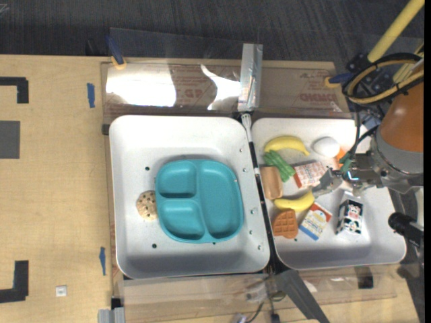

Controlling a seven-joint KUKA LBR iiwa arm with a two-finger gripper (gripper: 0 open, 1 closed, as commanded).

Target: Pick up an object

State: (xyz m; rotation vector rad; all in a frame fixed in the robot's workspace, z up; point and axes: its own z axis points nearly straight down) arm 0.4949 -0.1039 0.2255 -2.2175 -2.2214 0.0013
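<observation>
The right bin (384, 251) holds several toy foods: a yellow banana (285, 144), a white egg (326, 146), a green vegetable (279, 166), a tan bread roll (271, 182), a red-and-white packet (310, 174), a second banana (294, 201), a waffle (285, 224), a small carton with blue and orange print (314, 221) and a cow-print milk carton (350, 217). My gripper (335, 179) hangs over the middle of this bin, just right of the packet and above the milk carton. Nothing is visibly held in it.
The left bin (128, 147) bears a teal divided plate (200, 200), with a cookie (147, 204) at the plate's left. A divider wall (256, 180) separates the bins. The arm's orange band (407, 123) and cables (377, 76) crowd the right bin's far right corner.
</observation>
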